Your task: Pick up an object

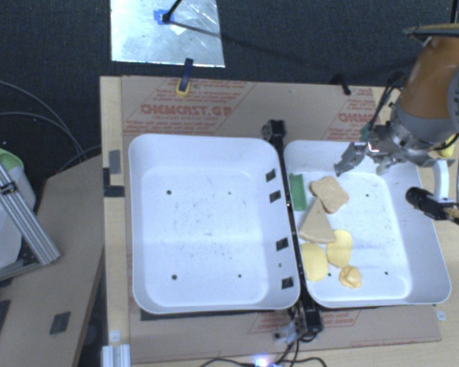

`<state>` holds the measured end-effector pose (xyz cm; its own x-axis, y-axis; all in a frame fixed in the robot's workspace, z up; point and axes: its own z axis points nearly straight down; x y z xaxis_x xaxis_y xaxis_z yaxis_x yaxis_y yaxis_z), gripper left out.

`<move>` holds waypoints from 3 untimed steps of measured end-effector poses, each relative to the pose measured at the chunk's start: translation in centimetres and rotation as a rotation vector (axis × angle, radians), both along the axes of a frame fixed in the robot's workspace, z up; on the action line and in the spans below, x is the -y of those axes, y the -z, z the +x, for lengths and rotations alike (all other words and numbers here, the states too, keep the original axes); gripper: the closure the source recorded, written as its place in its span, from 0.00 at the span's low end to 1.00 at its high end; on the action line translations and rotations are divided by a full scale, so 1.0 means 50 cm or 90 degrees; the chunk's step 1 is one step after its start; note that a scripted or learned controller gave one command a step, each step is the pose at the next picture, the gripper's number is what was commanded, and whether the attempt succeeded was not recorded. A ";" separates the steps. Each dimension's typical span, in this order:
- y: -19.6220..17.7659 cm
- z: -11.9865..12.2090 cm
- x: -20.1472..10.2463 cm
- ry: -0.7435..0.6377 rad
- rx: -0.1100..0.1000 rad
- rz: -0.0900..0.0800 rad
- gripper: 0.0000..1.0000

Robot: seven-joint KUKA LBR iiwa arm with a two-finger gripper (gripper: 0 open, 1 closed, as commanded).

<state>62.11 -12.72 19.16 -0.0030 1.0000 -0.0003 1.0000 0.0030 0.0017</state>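
The right bin (413, 281) holds several food-like pieces along its left side. A tan bread-shaped piece (330, 193) lies highest, with a pale wedge (318, 224) below it. Three yellow pieces follow: a round one (314, 261), another (340, 248) and a small one (350, 277). A flat green strip (297, 191) lies against the bin's left wall. My gripper (366, 161) hangs over the far part of the right bin, up and to the right of the tan piece. Its fingers (350, 159) are open and spread, with nothing between them.
The left bin (145, 281) sits beside the right one, joined by a black divider with clips (279, 197). A black part (428, 202) sticks in over the right bin's right edge. A metal plate (167, 21) lies beyond the bench.
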 end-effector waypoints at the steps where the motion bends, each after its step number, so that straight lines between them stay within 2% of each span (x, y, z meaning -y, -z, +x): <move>1: 0.014 0.063 -0.223 -0.008 0.002 0.003 0.00; 2: 0.013 0.094 -0.402 -0.007 0.002 0.003 0.00; 3: 0.186 0.092 -0.506 -0.003 -0.003 0.001 0.00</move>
